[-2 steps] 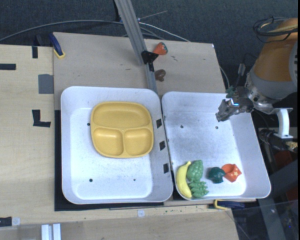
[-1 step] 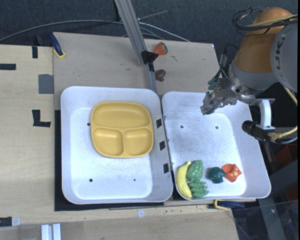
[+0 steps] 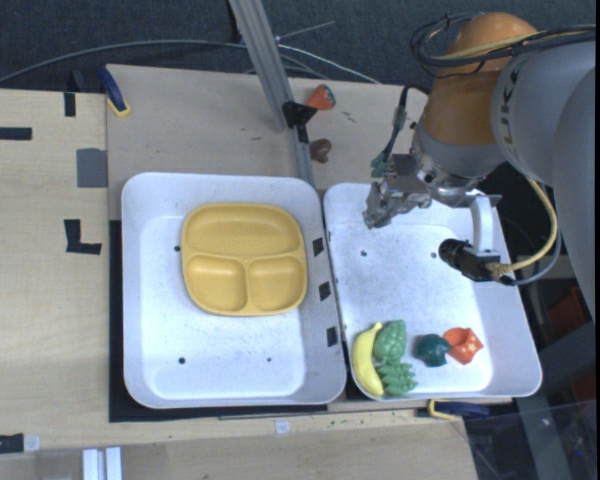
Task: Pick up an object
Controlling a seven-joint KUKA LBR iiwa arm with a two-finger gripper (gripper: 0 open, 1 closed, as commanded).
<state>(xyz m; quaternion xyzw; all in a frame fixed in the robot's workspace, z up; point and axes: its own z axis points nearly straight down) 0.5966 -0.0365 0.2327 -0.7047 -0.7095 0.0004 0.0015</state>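
At the bench's centre, two shallow white bins sit side by side, their rounded plastic rims touching along the middle seam. Left bin (image 3: 150, 298): smooth, faintly speckled floor carrying a matte yellow tray (image 3: 245, 257) with rounded corners, divided into one long compartment and two smaller ones; it lies toward 12 o'clock of that bin. Right bin (image 3: 420, 278): its objects are clustered at 6 o'clock against the near wall. They comprise a curved, glossy yellow banana (image 3: 365, 361) at the 9 o'clock end of the cluster; a knobbly green bunch (image 3: 391, 356) touching the banana; a small rounded dark green piece (image 3: 432, 350); and, just beside it, an orange-red blocky piece (image 3: 464, 344).

Gripper (image 3: 378, 211): grey metal, hanging at 11 o'clock of the right bin, well apart from the cluster; nothing is visible between its tips, and whether its jaws are wide or narrow cannot be told. Arm: smooth grey casing with a rounded orange band (image 3: 480, 78), entering from 2 o'clock, with a black cable looped beside it. Bench top: pale wood-grain board.
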